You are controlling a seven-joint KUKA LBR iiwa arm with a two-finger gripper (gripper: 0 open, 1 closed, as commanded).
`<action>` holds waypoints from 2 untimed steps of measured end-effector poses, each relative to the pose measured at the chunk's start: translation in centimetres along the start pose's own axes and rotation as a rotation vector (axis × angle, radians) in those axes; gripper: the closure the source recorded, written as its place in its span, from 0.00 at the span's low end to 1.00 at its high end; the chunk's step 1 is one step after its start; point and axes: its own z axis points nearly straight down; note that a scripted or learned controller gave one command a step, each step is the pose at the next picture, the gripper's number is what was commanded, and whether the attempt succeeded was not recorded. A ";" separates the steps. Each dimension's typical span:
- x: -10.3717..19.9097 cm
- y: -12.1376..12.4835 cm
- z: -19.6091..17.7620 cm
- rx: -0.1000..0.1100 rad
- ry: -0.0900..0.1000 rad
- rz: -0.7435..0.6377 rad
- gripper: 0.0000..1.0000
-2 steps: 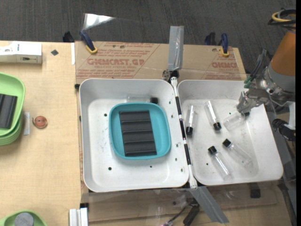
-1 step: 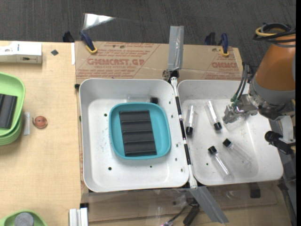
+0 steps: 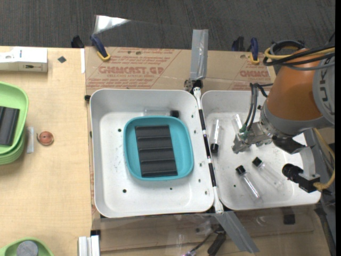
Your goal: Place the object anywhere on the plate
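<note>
Your gripper (image 3: 241,144) hangs low in the right bin (image 3: 226,193) among clear tubes (image 3: 248,185); grip state unreadable. A dark ribbed block (image 3: 155,151) fills the teal plate (image 3: 184,143).

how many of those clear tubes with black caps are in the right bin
3 that I can make out. One clear tube lies along the right bin's left wall, one near the front, and one just right of it. The arm may hide more.
</note>
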 end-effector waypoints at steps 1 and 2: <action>8.1 -1.5 0.0 0.001 0.000 -0.038 1.00; 8.0 -1.5 0.0 0.001 0.000 -0.038 0.00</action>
